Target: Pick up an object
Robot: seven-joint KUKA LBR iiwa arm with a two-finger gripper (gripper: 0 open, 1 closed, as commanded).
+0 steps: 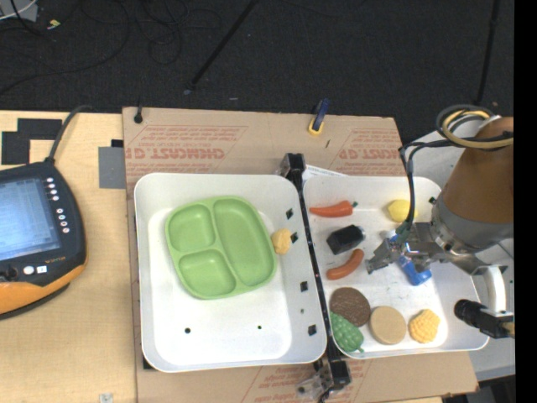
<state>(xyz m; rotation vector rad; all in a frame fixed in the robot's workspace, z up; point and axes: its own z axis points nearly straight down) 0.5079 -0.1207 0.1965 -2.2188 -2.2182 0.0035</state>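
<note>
Camera view, from above at a slant. Saw two bins: left bin (151, 225) with a green tray (220, 247) and a small yellow piece (282, 241) at its right edge; right bin (369, 179) with toy food. Found the gripper (394, 254) low in the right bin, beside a blue piece (415, 272); could not tell how wide it stood, and saw nothing clearly between its tips. Judged the sausage (345, 264) the nearest target: just left of the gripper, long axis slanting up to the right. Noted a black block (345, 239) above it, a chili (333, 210) higher, a lemon (398, 210) up right. Lower down: brown patty (350, 306), tan cookie (388, 325), corn (424, 326), green leaf (346, 334).
</note>
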